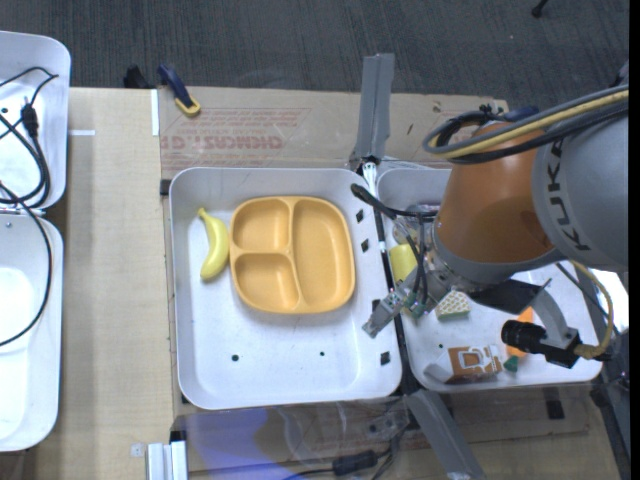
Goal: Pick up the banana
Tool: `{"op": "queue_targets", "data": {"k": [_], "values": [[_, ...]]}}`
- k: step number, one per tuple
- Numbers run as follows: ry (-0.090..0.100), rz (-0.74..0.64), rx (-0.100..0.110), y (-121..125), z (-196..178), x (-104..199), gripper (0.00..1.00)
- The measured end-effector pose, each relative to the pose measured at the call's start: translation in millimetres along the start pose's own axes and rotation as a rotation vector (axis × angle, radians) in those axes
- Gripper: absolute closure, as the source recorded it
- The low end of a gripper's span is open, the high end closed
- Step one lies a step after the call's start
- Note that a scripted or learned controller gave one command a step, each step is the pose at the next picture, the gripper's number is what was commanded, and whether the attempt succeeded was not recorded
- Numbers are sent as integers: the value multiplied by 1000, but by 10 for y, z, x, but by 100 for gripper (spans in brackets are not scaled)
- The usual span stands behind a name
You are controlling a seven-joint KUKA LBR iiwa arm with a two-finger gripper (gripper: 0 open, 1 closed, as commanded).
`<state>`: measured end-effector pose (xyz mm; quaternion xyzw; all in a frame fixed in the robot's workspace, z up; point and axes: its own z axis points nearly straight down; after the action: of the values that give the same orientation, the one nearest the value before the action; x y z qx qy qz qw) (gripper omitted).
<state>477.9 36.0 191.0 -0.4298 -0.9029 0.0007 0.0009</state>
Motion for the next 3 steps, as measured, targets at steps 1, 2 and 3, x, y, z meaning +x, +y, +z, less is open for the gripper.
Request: {"op": "queue_targets", "data": {"k": [1,2,3], "values": [[-1,26,0,389,2,-532,0],[-2,105,-1,723,-1,-626,0],[-1,87,0,-61,2,-538,0]]}}
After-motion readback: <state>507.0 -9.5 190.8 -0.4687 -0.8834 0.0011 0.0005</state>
